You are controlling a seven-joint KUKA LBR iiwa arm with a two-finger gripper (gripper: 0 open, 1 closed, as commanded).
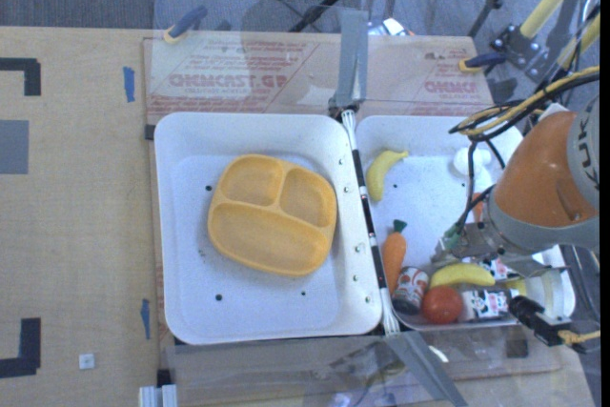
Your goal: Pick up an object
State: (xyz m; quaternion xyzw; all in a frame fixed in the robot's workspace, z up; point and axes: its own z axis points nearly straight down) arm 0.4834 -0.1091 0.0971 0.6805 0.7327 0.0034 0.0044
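The end effector [464, 248] is hovering in the right bin [424, 133], its grip impossible to tell. Below it, a banana [464, 274], tomato [441, 304] and carrot [394, 253] are crowding together, likely risking a glancing, failed grasp.

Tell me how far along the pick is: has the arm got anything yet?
Nothing looks lifted yet. The grey arm with the orange band is low over the right white bin, above the yellow banana and red tomato; a grasp can't be confirmed. The orange carrot and the yellow divided plate in the left white bin lie untouched. Grasping and lifting remain.
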